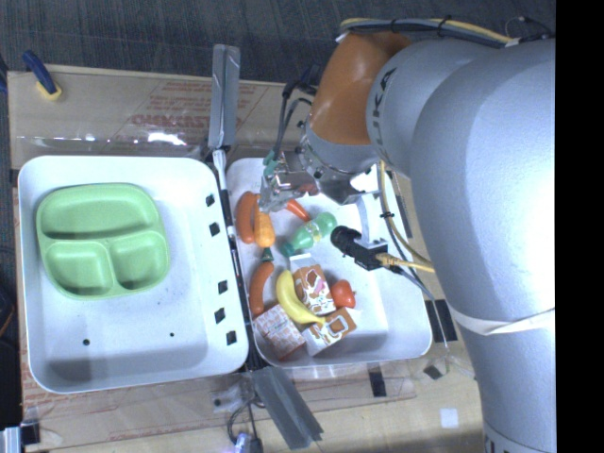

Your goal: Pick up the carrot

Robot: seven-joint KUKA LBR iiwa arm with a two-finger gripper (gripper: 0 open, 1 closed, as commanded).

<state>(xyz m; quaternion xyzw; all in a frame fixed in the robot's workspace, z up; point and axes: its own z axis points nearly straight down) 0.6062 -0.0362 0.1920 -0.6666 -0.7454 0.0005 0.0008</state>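
The carrot (265, 226) lies in the right bin (401, 343), hard against its left wall, among other toy food. The gripper (276, 189) hangs right over the carrot's upper end, so the reach looks made, but I can't tell how the jaws stand. Lifting is left. Below the carrot, a banana (293, 299).

Only partial dark "KU" lettering on the grey arm (444, 111), just above-right of the gripper (276, 189), can be read.
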